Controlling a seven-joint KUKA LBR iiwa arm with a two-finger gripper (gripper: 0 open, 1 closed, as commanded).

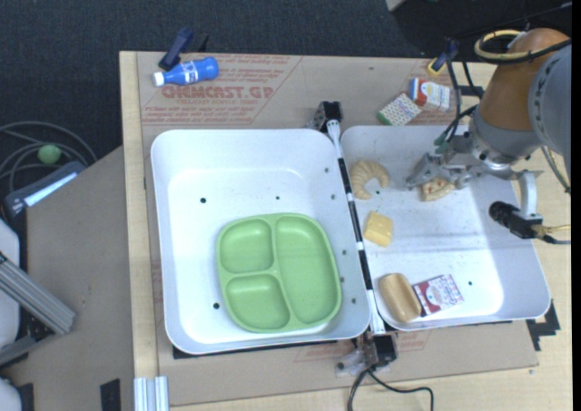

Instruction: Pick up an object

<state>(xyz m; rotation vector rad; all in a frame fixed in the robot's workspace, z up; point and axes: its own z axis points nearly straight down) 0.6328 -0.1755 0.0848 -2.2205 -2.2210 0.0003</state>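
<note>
The gripper (pixel 442 175) sits low in the right bin (pixel 508 305), toward two o'clock, over a small tan piece (pixel 438 190); whether that piece is gripped, I cannot tell. Best to lift straight up, slowly, clear of the croissant (pixel 369 177) at nine o'clock.
</note>
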